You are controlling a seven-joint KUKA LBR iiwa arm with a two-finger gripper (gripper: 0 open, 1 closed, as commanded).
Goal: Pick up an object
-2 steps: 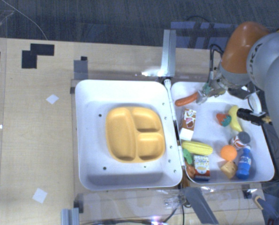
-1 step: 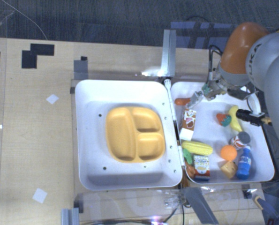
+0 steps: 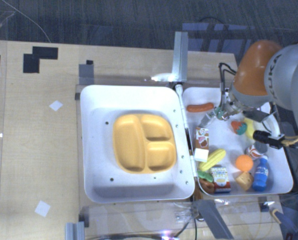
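Gripper (image 3: 220, 114) hangs over right bin (image 3: 289, 181), back-left area, just below hot dog (image 3: 200, 107). Jaw state: can't tell; nothing seen held. Candidate obj: hot dog, lying alone near back wall. Approach vertical, centre across its width. Room tight by bin wall; clutter (corn (image 3: 212, 159), orange ball (image 3: 244, 162), blue bottle (image 3: 260, 176)) sits toward front.
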